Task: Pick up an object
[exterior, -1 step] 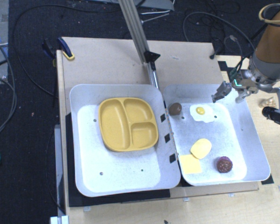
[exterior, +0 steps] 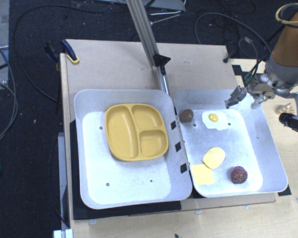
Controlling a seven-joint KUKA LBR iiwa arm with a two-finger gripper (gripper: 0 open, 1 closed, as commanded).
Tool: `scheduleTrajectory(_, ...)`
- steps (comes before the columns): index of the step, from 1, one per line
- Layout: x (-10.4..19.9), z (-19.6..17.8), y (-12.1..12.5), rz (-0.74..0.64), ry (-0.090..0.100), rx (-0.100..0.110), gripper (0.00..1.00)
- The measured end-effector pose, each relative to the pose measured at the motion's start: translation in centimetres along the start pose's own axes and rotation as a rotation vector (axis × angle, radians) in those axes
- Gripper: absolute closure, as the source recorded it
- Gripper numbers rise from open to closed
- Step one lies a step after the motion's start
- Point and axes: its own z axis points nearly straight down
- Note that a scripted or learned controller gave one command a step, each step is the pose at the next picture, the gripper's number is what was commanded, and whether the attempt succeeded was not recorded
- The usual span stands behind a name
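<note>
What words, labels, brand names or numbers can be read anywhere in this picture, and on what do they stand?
None can be read.
The yellow three-compartment plastic plate is plain.
The toy fried egg, brown ball, dark red ball, yellow oval piece and flat yellow square bear no print.
The small dark tabs between the two white bins are too small to tell.

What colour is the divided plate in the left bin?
The divided plate is mustard yellow all over, with no pattern, as the camera view shows.
</note>
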Motion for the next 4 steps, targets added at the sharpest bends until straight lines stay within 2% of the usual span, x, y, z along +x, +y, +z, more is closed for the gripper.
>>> scheduleTrajectory(2, -0.4, 11.0, -1.4, 0.003, 0.001, 0.004, 0.0)
scheduleTrajectory(3, -0.4, 12.5, -1.4, 0.002, -0.001, 0.001, 0.0)
scheduleTrajectory(4, -0.4, 11.3, -1.3, 0.001, -0.002, -0.002, 1.0)
